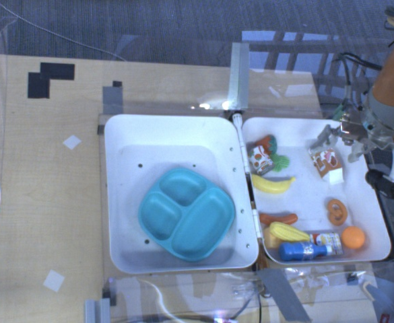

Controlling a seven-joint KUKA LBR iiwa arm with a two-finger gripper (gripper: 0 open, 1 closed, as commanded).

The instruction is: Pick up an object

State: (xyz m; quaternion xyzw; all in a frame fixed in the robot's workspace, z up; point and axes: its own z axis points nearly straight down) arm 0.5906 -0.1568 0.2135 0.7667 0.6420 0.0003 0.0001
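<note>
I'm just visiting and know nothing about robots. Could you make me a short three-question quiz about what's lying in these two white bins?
1. True or false: the blue divided plate lies in the left bin.
2. Which lies nearest the orange ball? A) banana B) blue bottle C) strawberry toy
3. Fill in: the gripper hovers over the ____ bin.

Key: 1 true; 2 B; 3 right.

Pale wooden bench [42,200] with black tape marks [48,78], grey-blue carpet floor [149,12] beyond
</note>
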